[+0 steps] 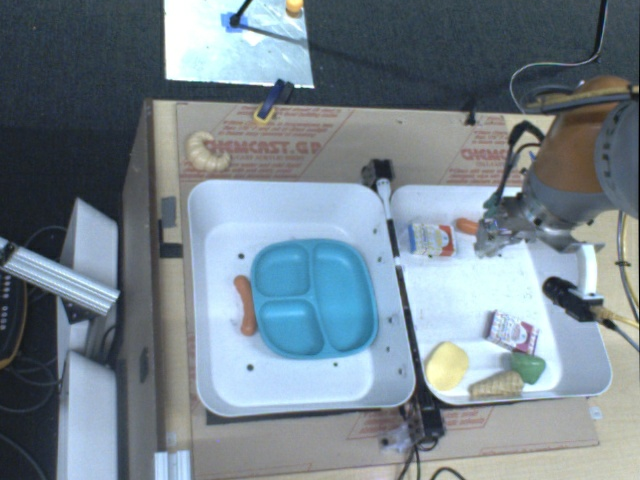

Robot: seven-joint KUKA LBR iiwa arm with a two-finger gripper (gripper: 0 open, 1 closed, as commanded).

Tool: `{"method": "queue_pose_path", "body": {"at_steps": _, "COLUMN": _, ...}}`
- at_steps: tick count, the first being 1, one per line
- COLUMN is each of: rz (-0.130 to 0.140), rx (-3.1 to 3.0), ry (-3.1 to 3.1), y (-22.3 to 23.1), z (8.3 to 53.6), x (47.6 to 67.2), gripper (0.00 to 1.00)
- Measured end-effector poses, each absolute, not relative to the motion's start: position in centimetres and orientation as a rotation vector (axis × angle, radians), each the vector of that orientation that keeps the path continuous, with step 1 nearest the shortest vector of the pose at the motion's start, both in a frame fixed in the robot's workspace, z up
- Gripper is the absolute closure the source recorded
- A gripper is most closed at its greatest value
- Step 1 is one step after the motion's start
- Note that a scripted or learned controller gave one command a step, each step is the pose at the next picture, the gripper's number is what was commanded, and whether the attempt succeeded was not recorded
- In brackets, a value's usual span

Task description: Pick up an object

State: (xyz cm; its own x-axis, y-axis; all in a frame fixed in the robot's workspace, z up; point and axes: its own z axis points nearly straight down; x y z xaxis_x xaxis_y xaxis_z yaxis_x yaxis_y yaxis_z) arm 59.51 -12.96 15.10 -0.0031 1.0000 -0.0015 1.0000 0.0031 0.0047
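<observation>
My gripper (489,242) hangs over the back of the right bin (590,368), at the end of the grey arm with its orange band (575,138). Just left of it lies a small orange carrot-like piece (466,226), close to the gripper's tip; I cannot tell whether they touch. A white packet with a blue and red label (431,238) lies further left. Toward the front of this bin are a pink and white box (512,331), a yellow round piece (447,365), a tan cone (493,386) and a green piece (529,368).
The left bin (215,268) holds a blue divided plate (312,297) with an orange sausage (245,305) beside its left edge. A black divider (395,268) runs between the bins. A pale curled object (208,151) lies on the cardboard behind the left bin.
</observation>
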Motion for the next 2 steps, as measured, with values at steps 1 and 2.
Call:
{"method": "queue_pose_path", "body": {"at_steps": 1, "rz": 0.006, "rx": 2.211, "ry": 2.223, "y": -13.0, "z": 16.2, "x": 59.6, "gripper": 1.0}}
{"method": "queue_pose_path", "body": {"at_steps": 2, "rz": 0.009, "rx": 2.207, "ry": 2.224, "y": -13.0, "z": 17.3, "x": 59.7, "gripper": 1.0}}
